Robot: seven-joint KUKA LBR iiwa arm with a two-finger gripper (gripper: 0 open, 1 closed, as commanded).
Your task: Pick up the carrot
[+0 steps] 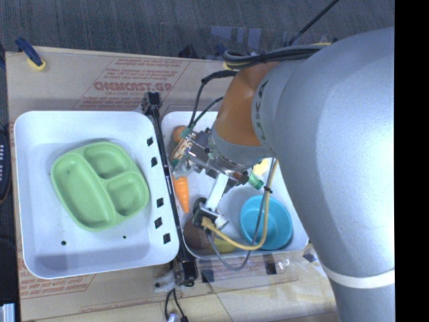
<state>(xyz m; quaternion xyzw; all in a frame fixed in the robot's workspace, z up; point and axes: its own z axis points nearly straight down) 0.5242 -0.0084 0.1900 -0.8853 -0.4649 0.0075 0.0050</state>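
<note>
The carrot (181, 192) is a small orange cone lying along the left wall of the right bin (293, 213), tip pointing toward the front. My gripper (183, 153) hangs just behind and above the carrot's thick end, close to the same wall. The grey arm with its orange band covers most of the bin behind it. No part of the carrot shows inside the gripper.
A green divided plate (100, 184) lies in the left bin (33, 180). In the right bin are a blue cup (266, 224), a brown round thing (195, 238) and a yellow thing (225, 245) at the front, and an orange object (177, 134) behind the gripper.
</note>
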